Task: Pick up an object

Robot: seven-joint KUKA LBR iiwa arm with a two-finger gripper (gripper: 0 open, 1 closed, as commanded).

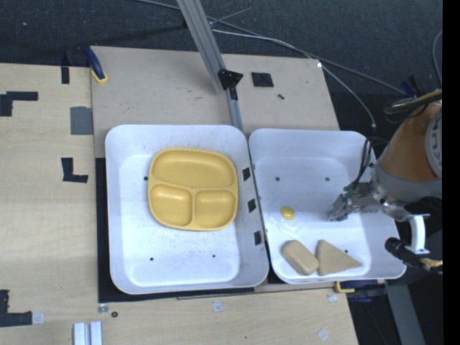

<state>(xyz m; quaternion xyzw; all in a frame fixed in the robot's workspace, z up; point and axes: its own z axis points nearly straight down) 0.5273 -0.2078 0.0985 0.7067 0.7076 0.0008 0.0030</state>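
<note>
Small round yellow ball [287, 213] on right bin's [309, 153] white floor, hand [341, 210] nearby, grip state unclear.

Tan wooden bench [180, 92]; two shallow white bins side by side on it: left bin [118, 214], right bin [302, 141]; edges touching.

This looks like a robotics lab, not a home or shop. A plywood bench [172, 99] stands on dark carpet, its surface marked with black tape squares and grey patches. Two shallow white bins [122, 214] sit side by side near its front edge, fixed with small black clips. A bare aluminium strut [205, 34] slants down to the bench's far edge, thin cables trail across the floor behind, and a grey industrial arm [413, 157] with an orange band reaches over the right bin.
</note>
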